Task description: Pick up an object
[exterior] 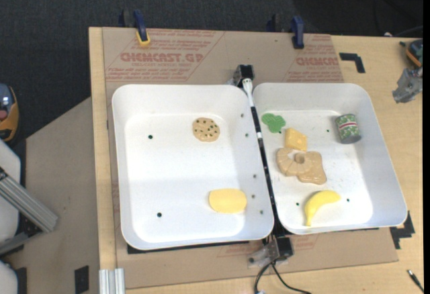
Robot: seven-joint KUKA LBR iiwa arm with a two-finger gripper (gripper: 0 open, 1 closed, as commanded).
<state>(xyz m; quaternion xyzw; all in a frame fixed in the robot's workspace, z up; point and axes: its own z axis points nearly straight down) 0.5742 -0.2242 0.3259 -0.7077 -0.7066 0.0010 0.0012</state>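
The banana (320, 205) looks like a good thing to pick up. It lies flat in the right bin (376, 152), near the front wall, with a little room around it. It looks like a toy, so I think it is light and hard and a bit smooth. It may slip. The best place to grab it is across the fat middle, not at the thin ends.

Close behind it lies a tan bread piece (302, 165), and a yellow cheese wedge (295, 138) touches the back of that. Then come one green leaf (273, 121) and one small can (347, 128). That makes five things in this bin.

The left bin (134, 152) has two things, well apart: one cookie (206, 129) and one yellow lump (227, 201). So there are seven things and two bins.

A small grey shape at the right edge, away from the bins, may be the gripper (407, 84). I cannot tell if it is spread or pressed together, and it is holding nothing that I can see
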